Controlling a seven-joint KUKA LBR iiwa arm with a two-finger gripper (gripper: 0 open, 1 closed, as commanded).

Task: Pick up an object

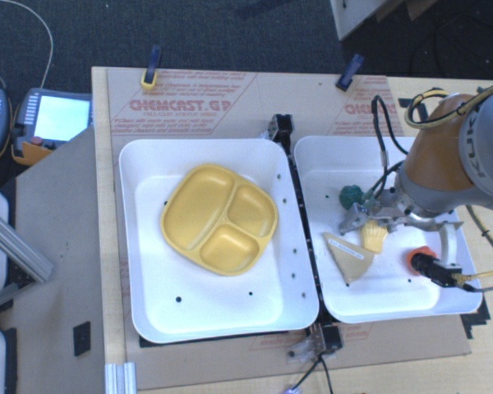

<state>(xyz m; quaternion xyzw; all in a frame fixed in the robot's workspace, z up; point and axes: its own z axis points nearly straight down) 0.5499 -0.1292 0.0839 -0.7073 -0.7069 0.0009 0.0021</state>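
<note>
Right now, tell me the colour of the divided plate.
The plate is yellow; the camera view shows it best.

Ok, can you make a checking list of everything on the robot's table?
Surface: bench with left bin and right bin, both white, side by side.
Job's things: yellow piece, tan wedge, green thing, red-orange thing, all in the right bin.
Clutter: yellow divided plate in the left bin.
Grippers: the gripper is low over the right bin, by the yellow piece; grip unclear.
Cables: black cables along the arm; white cable at top left.
Surroundings: screens at left; blue clamps on the bench's far edge.
</note>
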